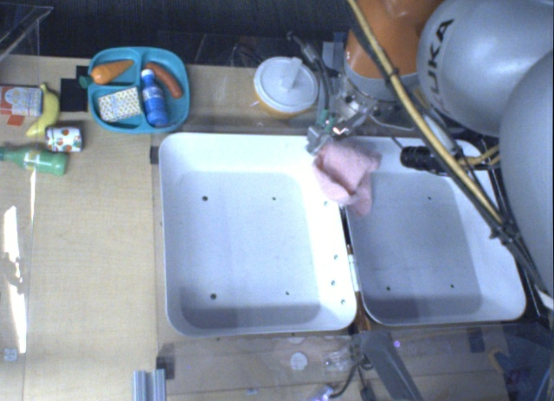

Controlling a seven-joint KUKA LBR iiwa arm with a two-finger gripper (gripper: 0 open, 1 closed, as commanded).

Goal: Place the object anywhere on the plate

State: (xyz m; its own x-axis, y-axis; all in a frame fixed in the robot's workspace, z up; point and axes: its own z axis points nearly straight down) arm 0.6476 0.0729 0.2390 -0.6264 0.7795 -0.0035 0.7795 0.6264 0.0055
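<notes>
A soft pink cloth hangs from my gripper over the seam between the two white bins, near their far edge. The gripper is shut on the cloth's top, and the cloth droops down and to the right. The blue divided plate sits on the bench at the far left, beyond the left bin. It holds an orange carrot-like toy, a blue bottle, a sausage-like piece and a patterned square.
A yellow cup with a white lid stands behind the left bin, between plate and gripper. A banana, a small can, a green bottle and a box lie at the far left. The right bin lies under the arm.
</notes>
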